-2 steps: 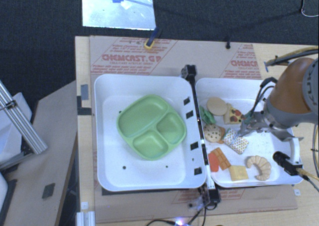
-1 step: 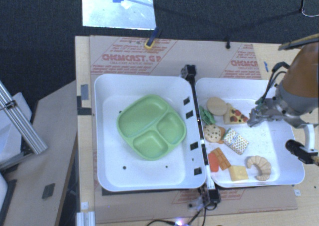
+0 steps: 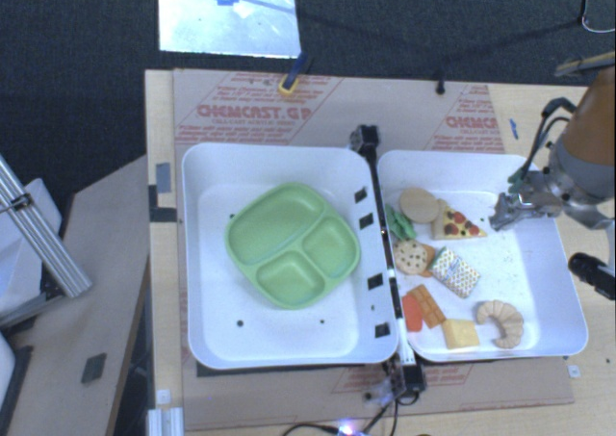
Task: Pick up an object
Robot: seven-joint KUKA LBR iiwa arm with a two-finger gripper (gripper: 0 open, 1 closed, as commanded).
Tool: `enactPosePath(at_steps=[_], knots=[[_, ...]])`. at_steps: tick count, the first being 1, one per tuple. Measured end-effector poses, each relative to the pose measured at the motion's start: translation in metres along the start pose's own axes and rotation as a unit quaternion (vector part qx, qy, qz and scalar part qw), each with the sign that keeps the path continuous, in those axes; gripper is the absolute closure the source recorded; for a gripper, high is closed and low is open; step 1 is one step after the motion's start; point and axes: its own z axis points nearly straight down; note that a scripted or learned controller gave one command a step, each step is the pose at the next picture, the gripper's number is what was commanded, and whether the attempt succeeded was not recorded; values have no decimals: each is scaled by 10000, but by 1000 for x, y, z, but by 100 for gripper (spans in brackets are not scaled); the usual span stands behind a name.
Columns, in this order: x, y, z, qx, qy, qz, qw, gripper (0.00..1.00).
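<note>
Gripper, jaw state impossible to tell, near right bin's far-right edge: steer toward the isolated croissant by its near edge.

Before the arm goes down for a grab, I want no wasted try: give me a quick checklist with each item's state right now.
1. Gripper over the right bin, where the food items lie: ok.
2. Nothing held yet: cannot tell.
3. Nearest target, the pizza slice, lies flat and unobstructed: ok.
4. Croissant sits apart from its neighbours: ok.
5. Cookie and patterned wrapped block separated: not ok, they touch.
6. Green divided plate in the left bin, away from the arm: ok.
</note>
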Motion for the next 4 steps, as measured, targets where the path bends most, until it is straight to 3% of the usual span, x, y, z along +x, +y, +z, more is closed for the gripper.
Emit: enactPosePath(at_steps=[1,2,4], knots=[[0,1,-19,4,2,-2,10000,100],[46,24,-9,3,5,-16,10000,100],[153,74,-29,4,12,-12,10000,100]])
